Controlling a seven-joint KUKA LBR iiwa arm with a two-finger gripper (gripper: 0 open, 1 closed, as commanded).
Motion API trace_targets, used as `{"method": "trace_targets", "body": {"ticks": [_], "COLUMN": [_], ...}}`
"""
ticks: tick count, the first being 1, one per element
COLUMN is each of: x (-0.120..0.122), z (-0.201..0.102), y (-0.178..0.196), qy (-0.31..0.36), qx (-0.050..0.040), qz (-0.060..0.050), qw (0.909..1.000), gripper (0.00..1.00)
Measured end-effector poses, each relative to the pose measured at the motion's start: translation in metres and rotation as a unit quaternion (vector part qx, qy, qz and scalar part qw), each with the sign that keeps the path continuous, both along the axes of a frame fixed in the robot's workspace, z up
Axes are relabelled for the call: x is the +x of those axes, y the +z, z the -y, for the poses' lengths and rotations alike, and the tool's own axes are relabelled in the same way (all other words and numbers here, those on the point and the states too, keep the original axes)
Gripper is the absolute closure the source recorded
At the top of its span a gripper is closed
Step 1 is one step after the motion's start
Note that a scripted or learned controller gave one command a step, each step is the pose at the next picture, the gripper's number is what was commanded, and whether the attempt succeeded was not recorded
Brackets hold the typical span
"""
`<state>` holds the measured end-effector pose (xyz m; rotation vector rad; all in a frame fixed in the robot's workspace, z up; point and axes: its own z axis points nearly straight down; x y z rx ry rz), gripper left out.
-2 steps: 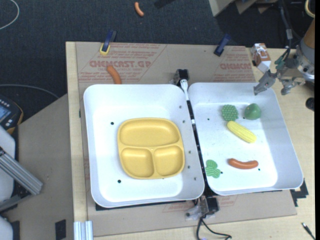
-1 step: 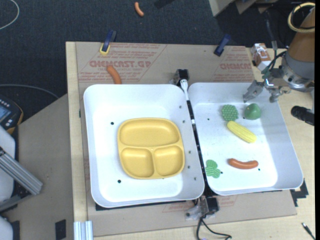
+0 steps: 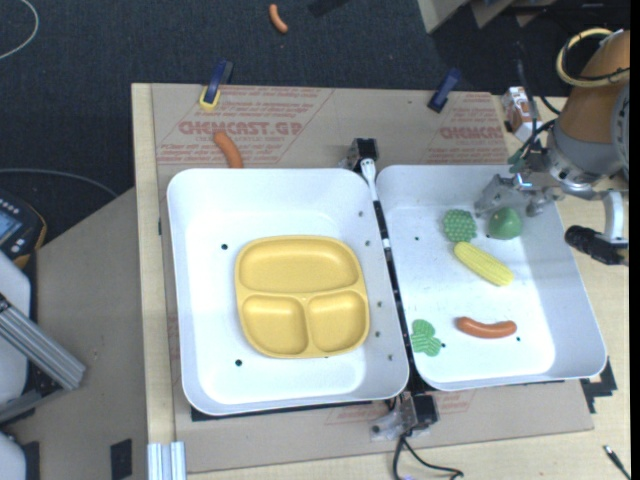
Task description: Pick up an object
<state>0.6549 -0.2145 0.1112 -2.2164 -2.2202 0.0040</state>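
The arm reaches in from the right, grey with its orange band high near the frame's edge. Its pincer is down in the right bin, at the far side of it, and a green ball sits right at the fingertips. Whether the pincer is wide or closed on the ball I cannot tell; the metal parts blur together there.

Just left of the ball lies a broccoli head, dark green and bumpy. Just in front of the two lies a corn cob, yellow, slanting from upper left to lower right. Nearer the front wall lies a sausage, orange-red, lying almost level. A small green leafy piece sits at the bin's left wall, near the seam between the bins.

The left bin holds a yellow plate with three compartments, one long at the far side and two smaller ones at the near side.

On the counter behind the left bin lies an orange sausage-like piece, and another lies on the dark floor beyond. Two clamps grip the counter's far edge.
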Motion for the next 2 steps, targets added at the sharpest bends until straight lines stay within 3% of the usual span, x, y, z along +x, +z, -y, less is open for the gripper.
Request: {"method": "trace_targets", "body": {"ticks": [1,2], "x": [0.001,0.002], "z": [-0.003,-0.002], "y": [-0.027,-0.015], "qy": [0.001,0.001], "qx": [0.0021,-0.0005], "qz": [0.001,0.003], "qw": [1.0,1.0], "gripper": [0.0,1.0]}}
